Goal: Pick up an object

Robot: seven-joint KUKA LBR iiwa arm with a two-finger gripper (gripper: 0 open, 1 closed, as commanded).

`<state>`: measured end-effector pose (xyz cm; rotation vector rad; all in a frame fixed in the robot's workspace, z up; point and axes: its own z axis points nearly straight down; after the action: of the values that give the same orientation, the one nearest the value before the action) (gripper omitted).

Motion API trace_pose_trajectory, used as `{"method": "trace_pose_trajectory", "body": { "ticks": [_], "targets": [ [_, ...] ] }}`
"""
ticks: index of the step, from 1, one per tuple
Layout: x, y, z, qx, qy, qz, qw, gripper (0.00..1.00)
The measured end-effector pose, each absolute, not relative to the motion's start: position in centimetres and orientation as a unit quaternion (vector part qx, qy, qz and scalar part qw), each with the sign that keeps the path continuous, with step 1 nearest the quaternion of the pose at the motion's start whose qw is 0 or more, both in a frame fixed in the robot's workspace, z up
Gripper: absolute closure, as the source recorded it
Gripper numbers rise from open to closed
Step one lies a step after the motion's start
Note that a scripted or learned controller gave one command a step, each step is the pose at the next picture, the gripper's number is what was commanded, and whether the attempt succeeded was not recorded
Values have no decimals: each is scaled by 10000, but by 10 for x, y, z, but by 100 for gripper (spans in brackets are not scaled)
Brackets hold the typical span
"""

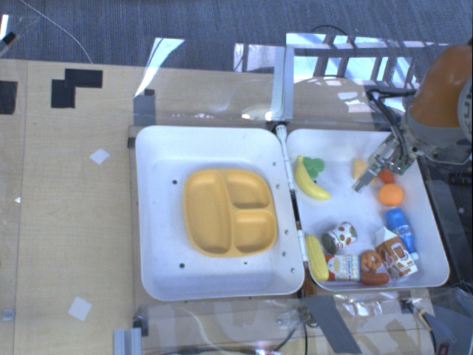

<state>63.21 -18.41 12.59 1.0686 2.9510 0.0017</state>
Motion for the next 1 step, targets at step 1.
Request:
{"method": "trace_pose_trajectory", "body": {
  "ticks": [1],
  "targets": [
    [647,-183,111,1931,9812,3,34,0]
  ]
}}
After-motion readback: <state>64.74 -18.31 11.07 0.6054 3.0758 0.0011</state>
